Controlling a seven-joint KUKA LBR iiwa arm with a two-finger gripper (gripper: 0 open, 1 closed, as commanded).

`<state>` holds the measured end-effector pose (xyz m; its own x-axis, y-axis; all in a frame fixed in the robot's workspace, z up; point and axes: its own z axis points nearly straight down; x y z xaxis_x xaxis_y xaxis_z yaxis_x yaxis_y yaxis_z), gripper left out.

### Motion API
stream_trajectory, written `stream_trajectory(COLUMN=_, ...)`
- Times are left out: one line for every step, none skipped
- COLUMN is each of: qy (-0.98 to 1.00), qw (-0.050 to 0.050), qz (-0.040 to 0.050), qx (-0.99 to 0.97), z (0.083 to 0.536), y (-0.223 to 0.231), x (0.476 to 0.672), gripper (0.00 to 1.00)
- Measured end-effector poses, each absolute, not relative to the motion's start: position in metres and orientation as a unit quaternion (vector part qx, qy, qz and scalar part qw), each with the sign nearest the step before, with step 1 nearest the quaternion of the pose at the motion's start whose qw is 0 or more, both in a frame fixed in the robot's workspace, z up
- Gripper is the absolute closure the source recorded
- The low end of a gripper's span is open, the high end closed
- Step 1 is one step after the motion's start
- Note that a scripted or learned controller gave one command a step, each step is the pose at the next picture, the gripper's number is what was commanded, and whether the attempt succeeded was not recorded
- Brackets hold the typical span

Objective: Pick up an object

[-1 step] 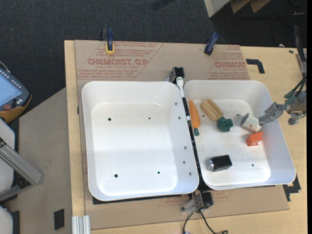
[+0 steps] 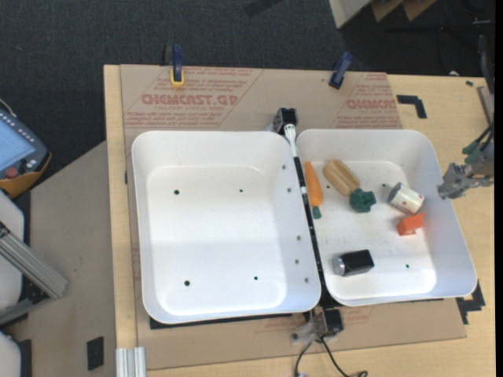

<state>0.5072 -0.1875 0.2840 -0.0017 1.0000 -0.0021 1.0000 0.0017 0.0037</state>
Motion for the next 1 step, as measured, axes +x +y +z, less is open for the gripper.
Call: stream_trajectory(qy=0.705, qw=-0.003, qz=-0.0015, qx=0.709, z=0.2346, y=-0.2262, x=0.4770, gripper=1.00)
